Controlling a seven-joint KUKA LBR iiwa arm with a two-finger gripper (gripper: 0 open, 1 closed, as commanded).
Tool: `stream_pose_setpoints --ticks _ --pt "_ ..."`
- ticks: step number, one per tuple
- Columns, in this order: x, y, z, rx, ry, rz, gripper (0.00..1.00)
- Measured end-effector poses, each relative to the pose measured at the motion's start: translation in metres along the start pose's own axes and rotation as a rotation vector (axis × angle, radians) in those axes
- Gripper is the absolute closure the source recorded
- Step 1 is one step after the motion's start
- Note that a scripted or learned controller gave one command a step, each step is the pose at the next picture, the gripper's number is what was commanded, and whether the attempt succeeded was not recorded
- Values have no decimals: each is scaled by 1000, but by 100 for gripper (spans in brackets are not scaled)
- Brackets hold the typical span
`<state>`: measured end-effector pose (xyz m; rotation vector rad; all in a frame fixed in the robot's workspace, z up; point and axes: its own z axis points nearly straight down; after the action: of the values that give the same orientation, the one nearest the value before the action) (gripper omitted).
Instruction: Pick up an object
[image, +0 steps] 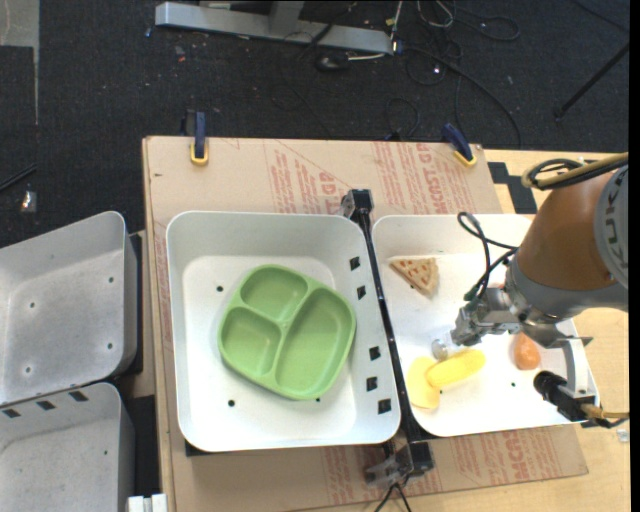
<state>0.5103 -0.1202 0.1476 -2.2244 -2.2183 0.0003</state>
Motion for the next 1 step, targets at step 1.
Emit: stream_pose_setpoints --ticks 1 --pt "2 -9 -56 -5 -1 -4 100"
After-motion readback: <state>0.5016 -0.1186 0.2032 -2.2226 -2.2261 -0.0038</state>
